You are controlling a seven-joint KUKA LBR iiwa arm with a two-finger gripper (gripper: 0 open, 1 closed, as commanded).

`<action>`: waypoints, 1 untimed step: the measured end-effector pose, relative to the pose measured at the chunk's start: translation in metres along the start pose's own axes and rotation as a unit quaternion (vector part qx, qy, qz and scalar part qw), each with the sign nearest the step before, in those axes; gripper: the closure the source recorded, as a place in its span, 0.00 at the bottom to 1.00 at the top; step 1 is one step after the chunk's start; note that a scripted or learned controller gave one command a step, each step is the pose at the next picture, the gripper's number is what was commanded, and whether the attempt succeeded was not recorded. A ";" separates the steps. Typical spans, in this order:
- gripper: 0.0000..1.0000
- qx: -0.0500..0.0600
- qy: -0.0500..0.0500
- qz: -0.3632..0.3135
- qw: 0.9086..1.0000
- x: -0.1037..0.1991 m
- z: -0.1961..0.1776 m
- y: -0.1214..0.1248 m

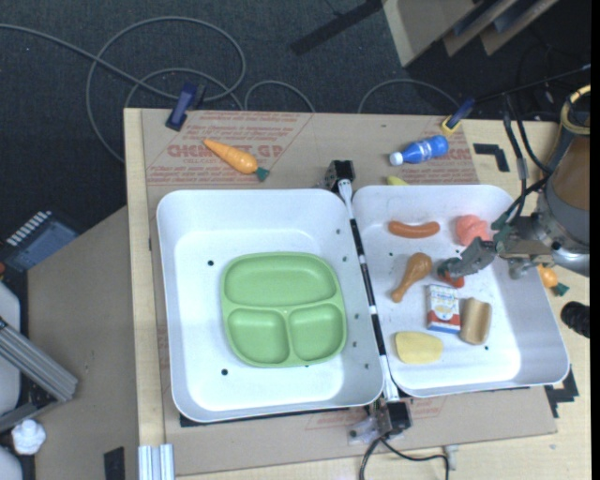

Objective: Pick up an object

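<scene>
The table is a pale wooden board with faded red lettering printed near its far edge, and it stands on a dark blue-grey carpeted floor. Thin grey cables loop across the floor beyond the table's far left corner, and a light beige piece of furniture juts in beyond the far right corner. Off the table's left edge lie a dark flat device with a row of white markings and a grey metal rail; the light is even, with soft shadows.
</scene>
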State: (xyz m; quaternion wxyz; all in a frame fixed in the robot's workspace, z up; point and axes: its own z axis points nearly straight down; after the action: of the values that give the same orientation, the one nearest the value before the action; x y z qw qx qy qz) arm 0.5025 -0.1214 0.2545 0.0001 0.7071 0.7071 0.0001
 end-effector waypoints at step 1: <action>0.00 0.002 0.001 0.001 1.000 -0.028 0.110 0.047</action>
State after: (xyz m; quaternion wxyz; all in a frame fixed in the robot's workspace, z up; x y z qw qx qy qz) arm 0.5499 -0.1492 0.1448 -0.0018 0.7074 0.7068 -0.0011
